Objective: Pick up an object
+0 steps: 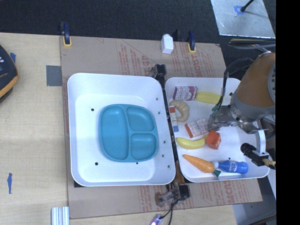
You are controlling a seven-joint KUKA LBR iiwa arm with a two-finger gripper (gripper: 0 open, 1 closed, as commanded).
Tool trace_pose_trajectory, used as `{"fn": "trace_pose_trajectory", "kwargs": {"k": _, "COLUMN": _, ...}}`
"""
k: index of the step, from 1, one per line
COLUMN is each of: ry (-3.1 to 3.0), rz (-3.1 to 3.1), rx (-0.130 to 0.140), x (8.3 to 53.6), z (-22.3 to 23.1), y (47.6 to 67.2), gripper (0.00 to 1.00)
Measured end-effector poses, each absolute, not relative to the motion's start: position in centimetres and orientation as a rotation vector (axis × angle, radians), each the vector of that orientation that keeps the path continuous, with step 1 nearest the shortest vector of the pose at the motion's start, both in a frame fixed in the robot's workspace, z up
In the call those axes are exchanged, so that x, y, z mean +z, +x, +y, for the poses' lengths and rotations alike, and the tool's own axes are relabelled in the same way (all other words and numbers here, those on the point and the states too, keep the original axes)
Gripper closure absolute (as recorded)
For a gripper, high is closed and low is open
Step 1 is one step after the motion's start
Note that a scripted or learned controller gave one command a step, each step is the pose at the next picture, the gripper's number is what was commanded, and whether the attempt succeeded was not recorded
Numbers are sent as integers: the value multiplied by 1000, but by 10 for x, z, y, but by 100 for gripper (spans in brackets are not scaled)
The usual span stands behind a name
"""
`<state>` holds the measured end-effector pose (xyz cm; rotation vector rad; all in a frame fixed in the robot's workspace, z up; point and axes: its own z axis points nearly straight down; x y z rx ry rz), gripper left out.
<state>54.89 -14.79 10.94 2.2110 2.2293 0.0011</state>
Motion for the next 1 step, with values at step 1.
{"fn": "trace_pose_trajectory", "kwargs": {"k": 1, "ry": 2211, "rz": 2229, "rx": 1, "x": 109, "z": -148, "y": 549, "gripper": 0}}
